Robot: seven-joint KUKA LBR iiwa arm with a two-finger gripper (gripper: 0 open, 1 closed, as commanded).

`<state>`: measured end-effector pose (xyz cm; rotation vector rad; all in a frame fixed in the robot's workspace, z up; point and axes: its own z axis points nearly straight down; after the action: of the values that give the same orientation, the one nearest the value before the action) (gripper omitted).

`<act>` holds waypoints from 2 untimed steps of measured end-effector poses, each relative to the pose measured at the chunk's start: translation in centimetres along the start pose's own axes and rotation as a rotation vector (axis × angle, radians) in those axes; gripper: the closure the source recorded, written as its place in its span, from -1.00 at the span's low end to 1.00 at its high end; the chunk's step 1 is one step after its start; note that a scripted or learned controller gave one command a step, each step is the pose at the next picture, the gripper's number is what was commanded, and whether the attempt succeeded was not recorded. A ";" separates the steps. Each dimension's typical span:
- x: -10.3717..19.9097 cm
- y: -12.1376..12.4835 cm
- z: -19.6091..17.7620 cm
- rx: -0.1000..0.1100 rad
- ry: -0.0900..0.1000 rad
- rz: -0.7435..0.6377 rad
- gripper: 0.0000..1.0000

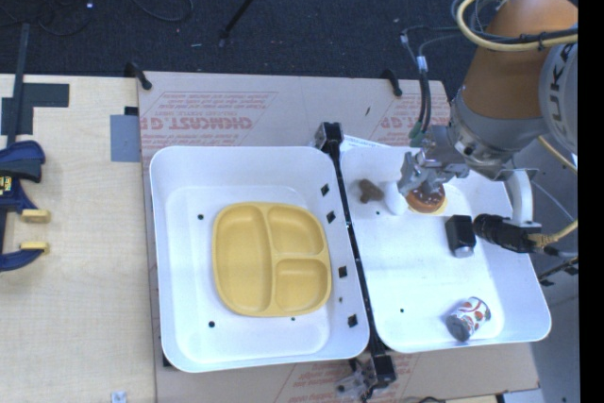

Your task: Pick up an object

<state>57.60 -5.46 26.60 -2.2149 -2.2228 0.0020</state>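
My gripper [416,184] hangs low over the far part of the right bin [514,293], directly at a small round orange-brown object [427,200] that peeks out beneath it. A small brown lump [369,192] lies just left of the gripper. To its right and nearer lies a black block [460,234]. A crumpled silver and red can [468,317] rests in the bin's near right corner.
The left bin [179,203] holds a yellow divided plate [272,258]. A black clip rail [344,241] runs between the two bins. The arm's grey body and orange band [519,52] loom over the far right corner, with cables trailing beside it.
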 end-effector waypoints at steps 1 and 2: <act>6.1 -0.2 0.8 0.001 0.000 -0.001 1.00; 11.6 -1.4 1.2 0.002 0.000 -0.001 1.00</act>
<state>56.19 6.14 25.47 -2.2135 -2.2228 0.0044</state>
